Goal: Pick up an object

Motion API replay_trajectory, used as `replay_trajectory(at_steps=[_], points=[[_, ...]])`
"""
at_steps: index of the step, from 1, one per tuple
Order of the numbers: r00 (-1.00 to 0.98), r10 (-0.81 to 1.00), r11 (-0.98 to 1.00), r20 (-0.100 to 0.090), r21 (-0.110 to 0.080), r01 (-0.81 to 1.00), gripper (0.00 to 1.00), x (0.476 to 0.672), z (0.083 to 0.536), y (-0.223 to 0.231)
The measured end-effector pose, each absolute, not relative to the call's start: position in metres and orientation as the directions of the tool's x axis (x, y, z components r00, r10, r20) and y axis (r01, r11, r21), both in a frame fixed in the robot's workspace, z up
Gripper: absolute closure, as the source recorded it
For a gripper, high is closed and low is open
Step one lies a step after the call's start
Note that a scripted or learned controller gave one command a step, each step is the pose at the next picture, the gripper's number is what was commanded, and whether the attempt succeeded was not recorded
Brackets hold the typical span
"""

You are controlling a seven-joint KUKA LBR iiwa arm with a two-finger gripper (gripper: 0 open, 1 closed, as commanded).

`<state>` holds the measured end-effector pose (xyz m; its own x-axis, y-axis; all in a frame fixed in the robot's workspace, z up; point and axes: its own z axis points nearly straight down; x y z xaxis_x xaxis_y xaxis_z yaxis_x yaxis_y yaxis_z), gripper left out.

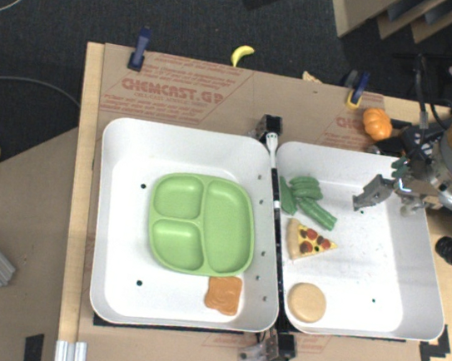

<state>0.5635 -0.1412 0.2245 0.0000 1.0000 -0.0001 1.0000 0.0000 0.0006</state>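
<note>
My gripper (392,198) hangs over the upper right part of the right bin (413,279), with the arm coming in from the right. Its two fingers stand apart, open, and nothing is between them. A green bean-pod toy (307,198) lies to the gripper's left, near the bin's left wall. Below it lies a pizza slice (309,241), and a round tan cookie (306,302) sits at the bin's front. In the left bin (113,201) a green divided plate (201,222) lies in the middle, with an orange chunk (224,294) just in front of it.
An orange fruit (377,122) sits on the board behind the right bin, close to the arm. A small banana (242,53) lies at the board's back edge. Blue clamps (139,49) hold the board. The bins' shared wall (274,225) runs between the plate and the toys.
</note>
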Motion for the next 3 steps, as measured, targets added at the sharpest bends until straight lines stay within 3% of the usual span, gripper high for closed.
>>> replay_trajectory(at_steps=[1,2,3], points=[[-0.008,1.0,0.008,0.004,0.0,1.0,0.0,0.53,0.262,-0.069],[-0.008,1.0,0.008,0.002,0.005,1.0,0.0,0.485,0.323,-0.006],[-0.001,1.0,0.001,0.0,0.004,1.0,1.0,0.487,0.33,-0.009]])
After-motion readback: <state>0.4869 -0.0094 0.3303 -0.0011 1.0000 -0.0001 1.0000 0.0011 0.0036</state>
